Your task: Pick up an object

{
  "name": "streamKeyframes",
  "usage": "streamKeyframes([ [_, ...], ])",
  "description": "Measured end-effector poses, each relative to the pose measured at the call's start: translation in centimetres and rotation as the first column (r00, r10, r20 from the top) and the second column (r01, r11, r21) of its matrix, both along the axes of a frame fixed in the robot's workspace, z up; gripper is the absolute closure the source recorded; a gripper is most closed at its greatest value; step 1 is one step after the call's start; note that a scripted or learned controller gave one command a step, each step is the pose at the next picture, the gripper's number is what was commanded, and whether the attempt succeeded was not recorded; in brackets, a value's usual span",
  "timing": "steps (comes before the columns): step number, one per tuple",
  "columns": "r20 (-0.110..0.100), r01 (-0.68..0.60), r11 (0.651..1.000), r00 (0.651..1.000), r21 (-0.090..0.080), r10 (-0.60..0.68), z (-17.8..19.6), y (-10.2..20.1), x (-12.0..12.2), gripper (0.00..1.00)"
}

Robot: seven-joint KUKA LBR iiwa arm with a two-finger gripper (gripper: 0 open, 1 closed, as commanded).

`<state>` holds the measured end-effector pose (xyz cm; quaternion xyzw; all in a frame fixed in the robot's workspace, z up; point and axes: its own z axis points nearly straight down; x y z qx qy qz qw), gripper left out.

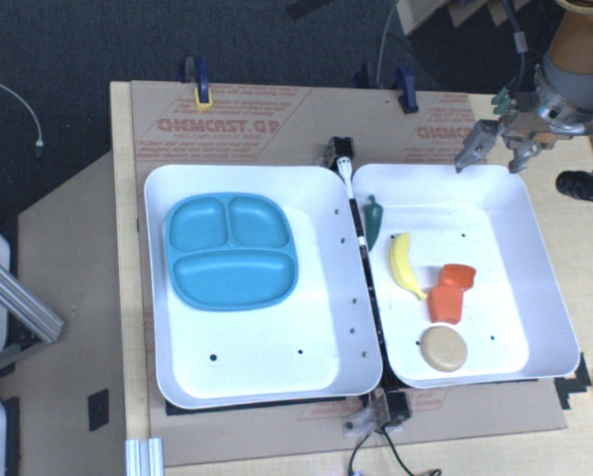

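On the tabletop (pixel 267 434), a light wooden board with red printed lettering along its far edge, two shallow white plastic bins sit side by side, touching along their inner rims. Left bin (pixel 177 365): holds one item, a blue plastic divided plate (pixel 233 252) with three compartments, lying flat in the far-left part of the bin, with bare white floor on its near side. Right bin (pixel 520 266): holds four small items grouped in its left and centre. Grey robot arm (pixel 574 53) with an orange band enters from the upper right; its two-finger gripper (pixel 497 152) hangs above the far rim of the right bin, well apart from all items. The fingers (pixel 472 151) are spread apart, with nothing between them.

Items in right bin, by size:
- yellow plastic banana (pixel 406 265), lying lengthwise left of centre, curved.
- orange-red blocky plastic piece (pixel 449 292), just right of the banana; cannot tell whether it is one object or two stacked.
- round tan disc-shaped object (pixel 443 348), just on the near side of the orange-red piece, close to the near rim.
- small dark green object (pixel 373 218), against the left wall near the seam between bins, beyond the banana; shape unclear.

Two blue clamps (pixel 199 77) grip the far edge of the board.
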<state>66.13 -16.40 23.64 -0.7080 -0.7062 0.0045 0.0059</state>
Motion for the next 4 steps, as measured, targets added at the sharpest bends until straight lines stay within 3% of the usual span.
streamKeyframes([
  [1, 0.014, -0.003, 1.0, 1.0, -0.002, 0.003, 1.0, 0.1, 0.2, 0.0],
  [4, 0.009, -0.004, 1.0, 1.0, -0.001, 0.004, -15.5, 0.7, -0.9, 0.0],
])
